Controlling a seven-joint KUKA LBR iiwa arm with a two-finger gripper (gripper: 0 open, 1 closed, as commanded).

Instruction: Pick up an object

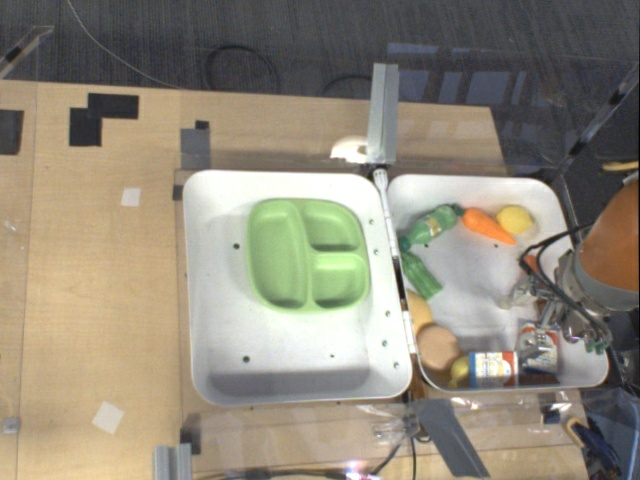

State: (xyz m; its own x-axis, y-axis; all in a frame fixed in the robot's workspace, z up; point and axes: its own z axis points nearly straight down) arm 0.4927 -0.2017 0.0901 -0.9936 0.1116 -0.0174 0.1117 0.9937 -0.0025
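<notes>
The right bin [470,181] holds several objects. A green bottle [432,224], an orange carrot [487,226] and a yellow lemon [515,219] lie along its far side. A green wedge-shaped piece [420,274] lies by the left wall. A brown round item [437,346] and a small jar with a white and blue label [492,368] lie at the near side. My gripper [541,346] is low in the near right corner, just right of the jar. Wrist and cables hide how it stands and whether it touches the jar.
The left bin [215,268] carries a green divided plate [306,254]. A metal post [383,108] rises behind the wall between the bins. The orange band of the arm [615,253] hangs over the right bin's right rim.
</notes>
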